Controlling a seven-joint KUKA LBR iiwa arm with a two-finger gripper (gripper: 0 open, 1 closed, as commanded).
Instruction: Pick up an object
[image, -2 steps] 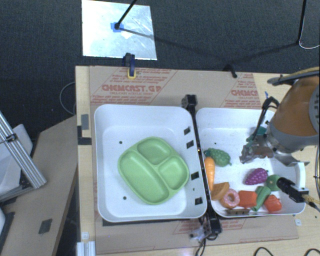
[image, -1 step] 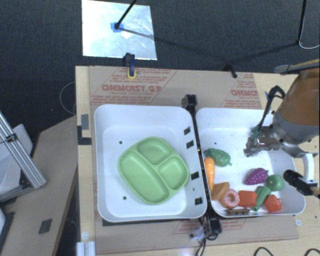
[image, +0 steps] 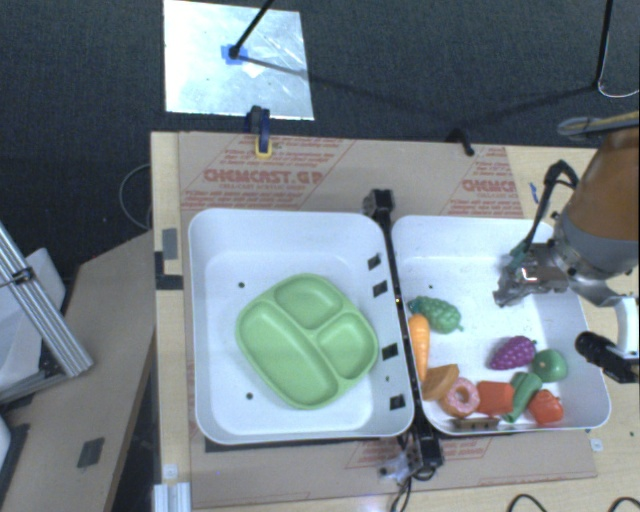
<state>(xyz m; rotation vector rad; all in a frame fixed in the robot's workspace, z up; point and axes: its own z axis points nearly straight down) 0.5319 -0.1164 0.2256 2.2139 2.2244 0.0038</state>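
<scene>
Arm in from the right, hand (image: 520, 283) low over the right bin (image: 470, 240) — grip state unclear — above the purple grapes (image: 512, 352).

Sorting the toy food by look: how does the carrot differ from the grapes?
The carrot is orange, long and slim, lying against the right bin's left wall; the grapes are purple, a short bumpy cluster nearer the bin's middle, closer to the gripper. Both lie in the right bin.
</scene>
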